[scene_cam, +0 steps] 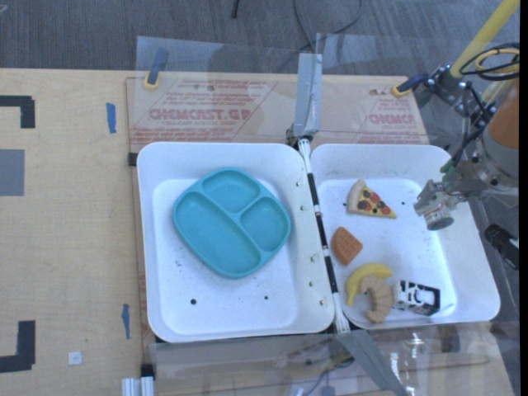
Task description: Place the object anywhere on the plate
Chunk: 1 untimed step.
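Here we see the jaws [435, 211] over the right bin [470, 299], their state unclear, with the pizza [368, 200] just left of them and the plate [231, 223] far left.

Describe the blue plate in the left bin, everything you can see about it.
The plate is teal, looks like smooth plastic, and has rounded corners. Raised ridges split it into three compartments: one long section along its lower left side and two smaller ones toward the upper right. It lies flat, turned at a slant, near the middle of the left bin. Nothing rests in it, and it touches only the bin floor.
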{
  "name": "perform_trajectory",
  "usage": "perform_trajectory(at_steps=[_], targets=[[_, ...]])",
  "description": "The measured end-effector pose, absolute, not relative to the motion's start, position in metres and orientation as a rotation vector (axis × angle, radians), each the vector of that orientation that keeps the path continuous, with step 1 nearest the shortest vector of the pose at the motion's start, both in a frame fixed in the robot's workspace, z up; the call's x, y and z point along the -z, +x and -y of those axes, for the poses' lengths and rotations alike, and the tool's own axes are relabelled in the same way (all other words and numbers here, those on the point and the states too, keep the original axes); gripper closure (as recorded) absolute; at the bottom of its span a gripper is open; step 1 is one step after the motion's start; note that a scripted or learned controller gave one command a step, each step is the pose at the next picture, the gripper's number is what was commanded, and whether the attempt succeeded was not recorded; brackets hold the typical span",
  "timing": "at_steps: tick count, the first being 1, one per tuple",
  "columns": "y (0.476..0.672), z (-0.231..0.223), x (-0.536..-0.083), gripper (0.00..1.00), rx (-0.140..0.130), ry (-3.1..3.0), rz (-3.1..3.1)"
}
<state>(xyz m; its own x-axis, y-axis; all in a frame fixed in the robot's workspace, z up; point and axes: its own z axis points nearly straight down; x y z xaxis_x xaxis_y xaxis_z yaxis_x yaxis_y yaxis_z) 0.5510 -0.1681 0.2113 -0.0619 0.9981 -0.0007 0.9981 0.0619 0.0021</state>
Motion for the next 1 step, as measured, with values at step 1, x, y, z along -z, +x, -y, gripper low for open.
perform_trajectory(at_steps=[1], targets=[[0.5557, 0.0532, -0.2123, 1.0, 0.001, 1.866, -2.53]])
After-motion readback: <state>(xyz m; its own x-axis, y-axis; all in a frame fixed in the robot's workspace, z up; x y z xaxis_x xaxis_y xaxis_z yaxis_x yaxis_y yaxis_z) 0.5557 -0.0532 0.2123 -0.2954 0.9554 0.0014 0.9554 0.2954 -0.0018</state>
